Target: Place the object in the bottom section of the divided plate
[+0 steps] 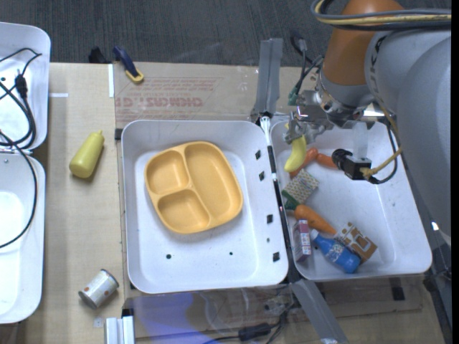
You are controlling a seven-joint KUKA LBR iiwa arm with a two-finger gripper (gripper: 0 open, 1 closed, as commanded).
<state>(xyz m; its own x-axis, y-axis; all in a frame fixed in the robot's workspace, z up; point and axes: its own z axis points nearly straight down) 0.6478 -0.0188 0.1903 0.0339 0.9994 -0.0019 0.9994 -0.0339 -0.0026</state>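
A: Item: banana (pixel 295 156), far left corner of the right bin (pixel 401 256). The gripper (pixel 300 132) sits right above it; grasp cannot be told.

B: Risk: it slips against the wall, or drops short of the yellow plate (pixel 193 186) in the left bin (pixel 136 213).

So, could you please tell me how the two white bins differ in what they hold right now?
The left bin holds a single large item, the yellow divided plate, lying flat with its sections bare. The right bin holds a scatter of small items, among them a banana, a carrot and a blue bottle. The gripper sits over the right bin, not the left. Both are shallow and white.
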